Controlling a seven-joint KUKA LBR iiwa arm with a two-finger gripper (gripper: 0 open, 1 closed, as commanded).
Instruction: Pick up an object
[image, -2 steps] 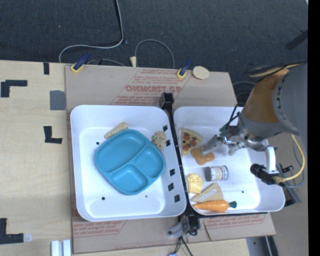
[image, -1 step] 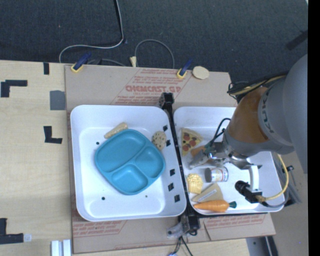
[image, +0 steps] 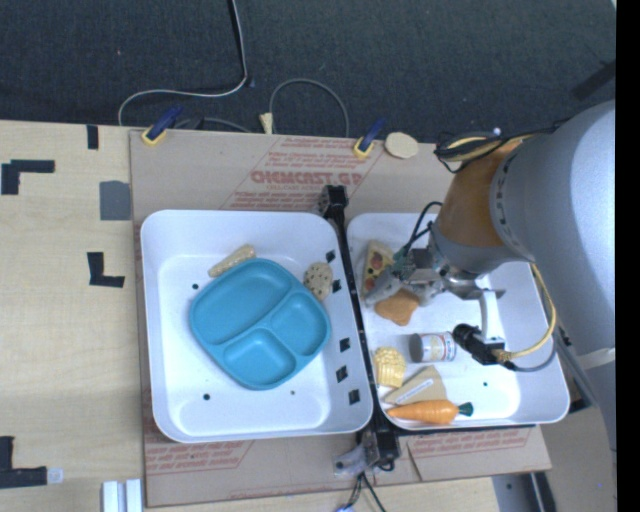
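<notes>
Arm w/ orange band reaches in from the right over the right bin (image: 540, 395); gripper (image: 408, 275) sits low at that bin's upper-left, just above a tan bread-like piece (image: 397, 308) & beside a pizza-slice toy (image: 376, 264), grip state can't be told. Same bin also has a small jar (image: 432, 348) on its side, corn cob (image: 390, 366), pale wedge (image: 420, 385) & carrot (image: 430, 410) along the front. Left bin (image: 160, 300) holds a blue 3-compartment plate (image: 260, 325), w/ a tan stick (image: 231, 261) & a speckled cookie (image: 318, 279) near its far edge.
</notes>
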